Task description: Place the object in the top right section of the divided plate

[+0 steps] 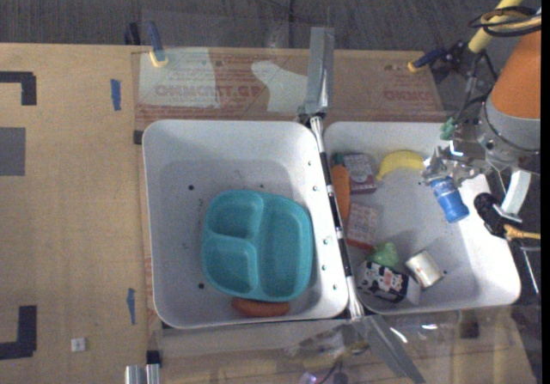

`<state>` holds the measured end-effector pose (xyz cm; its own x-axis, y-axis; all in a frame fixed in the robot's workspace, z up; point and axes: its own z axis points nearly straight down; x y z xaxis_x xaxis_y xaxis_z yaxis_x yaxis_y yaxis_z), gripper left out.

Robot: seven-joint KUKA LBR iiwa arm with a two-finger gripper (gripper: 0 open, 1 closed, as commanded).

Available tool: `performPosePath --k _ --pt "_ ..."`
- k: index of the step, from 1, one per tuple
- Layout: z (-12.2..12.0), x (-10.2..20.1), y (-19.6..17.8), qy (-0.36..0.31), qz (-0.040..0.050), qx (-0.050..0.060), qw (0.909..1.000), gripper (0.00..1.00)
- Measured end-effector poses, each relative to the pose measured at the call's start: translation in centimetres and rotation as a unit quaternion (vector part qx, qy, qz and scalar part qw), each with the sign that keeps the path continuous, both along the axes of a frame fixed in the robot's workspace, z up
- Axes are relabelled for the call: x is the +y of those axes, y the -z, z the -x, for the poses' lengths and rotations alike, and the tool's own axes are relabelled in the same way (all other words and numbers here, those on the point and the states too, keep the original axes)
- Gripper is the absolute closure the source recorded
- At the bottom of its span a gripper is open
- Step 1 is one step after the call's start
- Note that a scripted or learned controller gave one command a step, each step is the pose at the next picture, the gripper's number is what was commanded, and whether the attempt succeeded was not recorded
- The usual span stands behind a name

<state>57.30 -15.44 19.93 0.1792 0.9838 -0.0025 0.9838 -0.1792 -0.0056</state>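
A teal divided plate [258, 245] with three sections lies in the left bin [172, 159], its two smaller sections on the left and the large one on the right. My gripper [444, 169] hangs over the right edge of the right bin [490, 275]. A small blue bottle [450, 200] sits directly under the gripper's tip, its upper end touching or nearly touching it. Whether the bottle is gripped or lying on the bin floor cannot be made out.
A red-orange sausage [260, 307] lies just below the plate. The right bin also holds a carrot [342, 190], a yellow banana [400, 162], two printed packets [362, 224], a green item [386, 252], a black-and-white pouch [383, 282] and a silver can [423, 268].
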Motion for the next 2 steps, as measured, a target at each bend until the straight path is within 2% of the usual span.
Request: performPosePath --k 1,2 --pt "-0.9 9.7 -1.6 -0.038 -0.0008 -0.001 0.9993 1.00" --pt "-2.4 16.7 -2.8 -0.161 -0.0009 -0.002 0.9869 1.00"
